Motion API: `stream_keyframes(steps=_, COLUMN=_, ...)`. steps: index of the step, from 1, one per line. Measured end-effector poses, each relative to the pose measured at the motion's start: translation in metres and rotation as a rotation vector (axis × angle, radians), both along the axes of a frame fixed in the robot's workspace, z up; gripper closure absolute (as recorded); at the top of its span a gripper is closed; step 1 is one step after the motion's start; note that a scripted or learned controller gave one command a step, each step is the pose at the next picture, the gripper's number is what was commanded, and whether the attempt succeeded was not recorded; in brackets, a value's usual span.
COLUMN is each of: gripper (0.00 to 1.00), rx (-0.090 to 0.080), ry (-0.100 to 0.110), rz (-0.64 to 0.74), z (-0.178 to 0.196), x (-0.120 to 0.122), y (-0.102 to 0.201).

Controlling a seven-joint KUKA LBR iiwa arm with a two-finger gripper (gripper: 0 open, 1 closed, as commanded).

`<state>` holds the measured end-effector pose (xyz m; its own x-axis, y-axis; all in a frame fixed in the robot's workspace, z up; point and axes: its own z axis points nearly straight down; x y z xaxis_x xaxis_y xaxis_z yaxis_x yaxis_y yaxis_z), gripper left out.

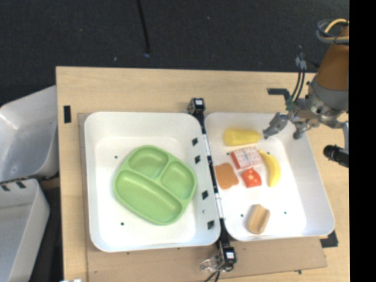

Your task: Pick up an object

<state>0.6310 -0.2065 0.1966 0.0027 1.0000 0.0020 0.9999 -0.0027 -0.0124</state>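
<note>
A wooden bench [176,90] seen from above carries two shallow white bins side by side.

No brand name or writing can be read anywhere. A small red and white packet [245,157] in the right bin has printed markings, but they are too small and blurred to make out.

The left bin [97,157], in the centre left of the frame, holds a light green plate [154,184] divided into three compartments. The plate lies flat near the middle of that bin.

The right bin [308,187], in the centre right, holds six small items clustered in its upper and middle parts. A yellow lemon-shaped piece [241,137] lies nearest the top. Below it sits the red and white packet, and just beneath that a small red block [252,178]. A yellow banana [271,168] lies just to the right of these two. A round brown biscuit-like piece [226,175] lies to their left, near the divider between the bins. A tan bread-roll shape [258,218] sits apart, lower in the bin.

The grey arm with its orange band [335,69] comes in at the upper right of the frame. Its gripper [285,125] hangs over the upper right corner of the right bin, its two fingers spread apart with nothing between them. The left finger points toward the lemon-shaped piece, close to its right end.
</note>
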Motion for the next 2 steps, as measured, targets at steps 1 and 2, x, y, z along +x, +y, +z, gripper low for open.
stream_keyframes(steps=1, gripper=0.00, rx=-0.002, ry=-0.014, rz=0.003, z=0.009, x=0.003, y=0.001)
stream_keyframes(steps=2, gripper=0.00, rx=-0.004, ry=-0.011, rz=0.002, z=-0.037, x=-0.005, y=0.002)
